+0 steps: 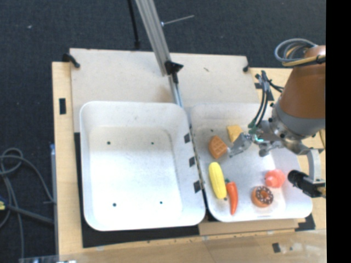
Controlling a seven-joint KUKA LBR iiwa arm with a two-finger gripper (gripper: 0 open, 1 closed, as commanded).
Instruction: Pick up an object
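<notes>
Over the right bin [307, 207] hangs the gripper [251, 144], fingers spread and pinching nothing — just beside a yellow cheese wedge [235, 132] and a waffle [218, 147], with corn [217, 180] and carrot [232, 197] nearer the camera.

Pale wooden worktop [64, 147] on dark carpet [33, 26]. A lighter board [120, 75] covers its rear half. A slanted aluminium rail [153, 29] (ending in a black clamp [173, 68]) rises from the board's middle. Black mounting tabs [193, 161] line the seam between the bins. Loose cables [22, 174] lie on the carpet at left.
</notes>
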